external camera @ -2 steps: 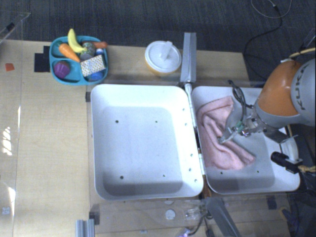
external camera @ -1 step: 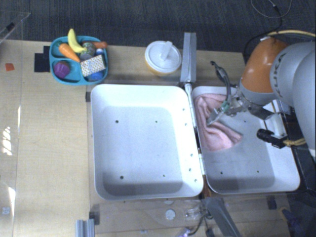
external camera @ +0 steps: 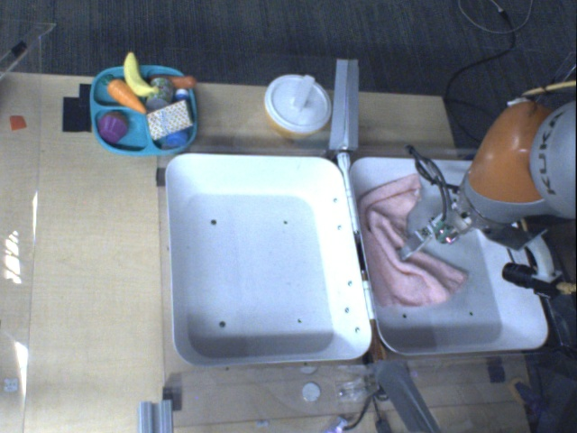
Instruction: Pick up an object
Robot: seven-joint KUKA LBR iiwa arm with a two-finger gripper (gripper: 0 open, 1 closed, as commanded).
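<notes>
The pink towel lies crumpled directly under the tool, whose grip state I cannot tell.

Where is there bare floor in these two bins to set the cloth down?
The left bin has bare white floor from wall to wall. In the right bin, the pink cloth covers the left half with the gripper down on it; a bare strip runs along the near wall and the right side, partly under the arm.
</notes>
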